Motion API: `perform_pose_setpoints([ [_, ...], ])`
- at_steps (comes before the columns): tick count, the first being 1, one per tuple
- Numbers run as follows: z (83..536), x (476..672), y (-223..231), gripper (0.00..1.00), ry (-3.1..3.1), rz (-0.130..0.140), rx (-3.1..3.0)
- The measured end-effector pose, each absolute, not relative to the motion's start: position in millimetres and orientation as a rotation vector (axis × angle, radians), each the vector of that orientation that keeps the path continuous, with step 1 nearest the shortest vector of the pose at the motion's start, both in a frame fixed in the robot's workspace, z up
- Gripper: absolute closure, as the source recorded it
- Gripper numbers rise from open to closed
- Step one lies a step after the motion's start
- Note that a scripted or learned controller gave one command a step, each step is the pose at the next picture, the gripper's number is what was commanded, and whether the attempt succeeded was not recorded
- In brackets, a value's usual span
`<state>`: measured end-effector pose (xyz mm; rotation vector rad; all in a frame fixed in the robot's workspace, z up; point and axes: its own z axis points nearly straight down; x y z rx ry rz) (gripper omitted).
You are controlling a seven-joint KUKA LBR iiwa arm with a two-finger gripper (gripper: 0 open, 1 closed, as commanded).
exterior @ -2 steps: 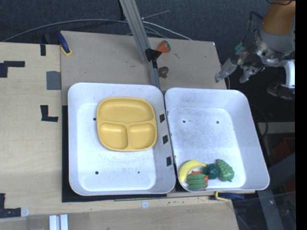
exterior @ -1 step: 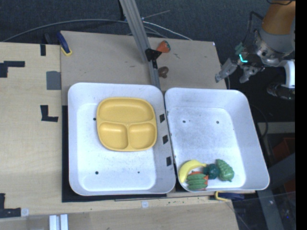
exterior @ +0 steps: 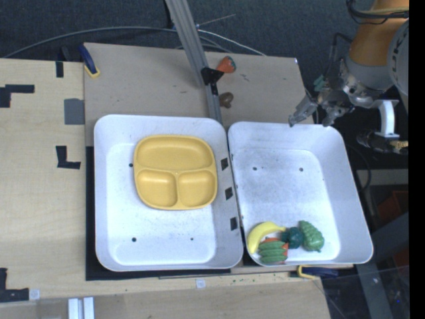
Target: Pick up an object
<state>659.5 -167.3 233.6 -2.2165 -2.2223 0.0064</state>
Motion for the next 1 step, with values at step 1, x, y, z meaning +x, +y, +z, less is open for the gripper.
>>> perform_pose_setpoints([
  [1, 184.5, 649.8, -163.9, 0.00, -2.221, 0.008, -2.216],
])
